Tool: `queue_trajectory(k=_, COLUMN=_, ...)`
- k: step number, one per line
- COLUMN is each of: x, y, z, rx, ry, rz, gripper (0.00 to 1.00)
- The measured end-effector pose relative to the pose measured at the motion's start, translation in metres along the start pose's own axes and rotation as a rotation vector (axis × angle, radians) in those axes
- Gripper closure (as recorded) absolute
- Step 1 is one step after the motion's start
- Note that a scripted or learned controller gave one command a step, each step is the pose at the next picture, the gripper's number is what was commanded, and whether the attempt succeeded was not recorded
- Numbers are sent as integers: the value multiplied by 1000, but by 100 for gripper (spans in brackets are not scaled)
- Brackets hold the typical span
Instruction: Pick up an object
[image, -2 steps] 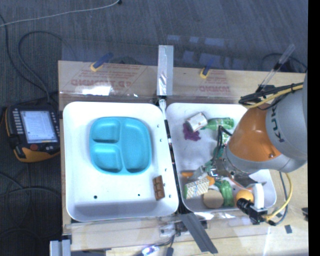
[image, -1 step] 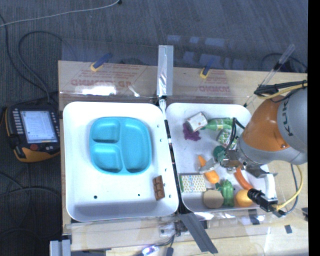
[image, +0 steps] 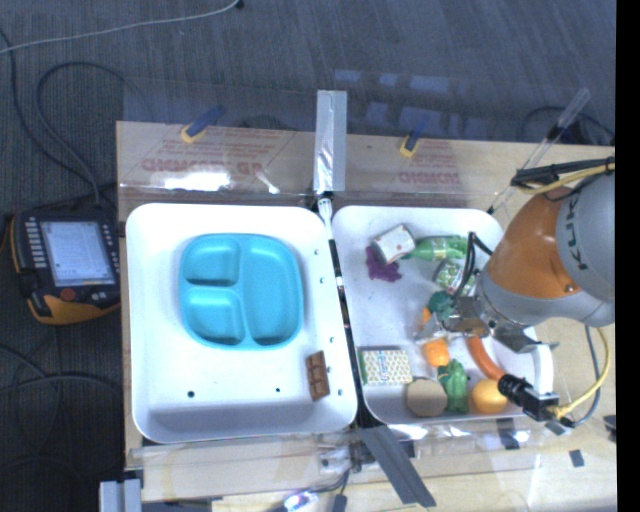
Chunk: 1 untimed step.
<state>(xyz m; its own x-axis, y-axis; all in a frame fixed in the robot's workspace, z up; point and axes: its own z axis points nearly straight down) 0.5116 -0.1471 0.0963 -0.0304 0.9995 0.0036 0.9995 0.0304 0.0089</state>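
The right bin (image: 400, 215) holds a clutter of toy foods. At the back lie a white box (image: 392, 243), purple grapes (image: 380, 265) and a green packet (image: 440, 248). Along the front are a patterned cracker pack (image: 385, 366), a tan lump (image: 426, 397), a green pepper (image: 456, 381) and an orange fruit (image: 488, 396). My gripper (image: 452, 312) is down in the bin's right half. It hangs over a small teal piece (image: 439, 300) and just above an orange piece (image: 436, 352). A red-orange stick (image: 480, 352) lies beside it.
The left bin (image: 160, 400) holds a blue divided plate (image: 241, 290) and a brown chocolate bar (image: 318, 375) near the inner wall. The arm's orange and grey body (image: 545, 265) covers the right bin's right side. A teach pendant (image: 65, 262) lies on the floor at left.
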Motion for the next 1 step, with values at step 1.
queue_trajectory(k=1, x=34, y=31, z=-127, rx=15, ry=-5, rz=-32, gripper=100)
